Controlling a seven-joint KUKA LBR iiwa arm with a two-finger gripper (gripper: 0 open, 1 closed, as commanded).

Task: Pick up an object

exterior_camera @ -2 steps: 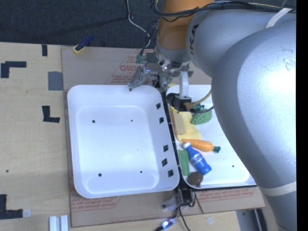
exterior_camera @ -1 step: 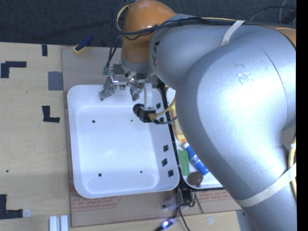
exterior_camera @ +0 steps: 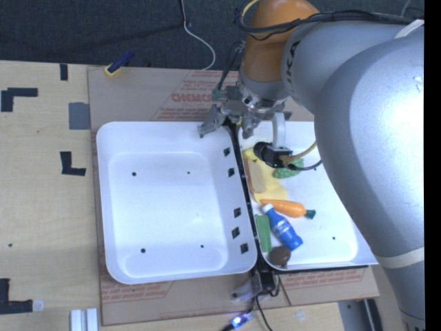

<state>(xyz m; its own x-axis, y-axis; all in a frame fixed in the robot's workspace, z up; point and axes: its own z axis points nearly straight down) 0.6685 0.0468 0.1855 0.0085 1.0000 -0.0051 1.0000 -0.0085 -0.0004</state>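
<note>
Clutter in the right white bin [exterior_camera: 337, 243]: we see a blue plastic bottle [exterior_camera: 284, 230], an orange toy carrot [exterior_camera: 289, 209]; gripper [exterior_camera: 238, 119] state unclear.

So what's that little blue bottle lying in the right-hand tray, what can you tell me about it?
The blue bottle looks like a small plastic toy with a blue body and a white neck and cap. It lies on its side in the right bin, near that bin's left wall, its white end pointing toward the far side and the blue end toward the near edge. Its cap end sits against a toy carrot, a green piece lies along its left, and a brown rounded object sits by its base.
</note>
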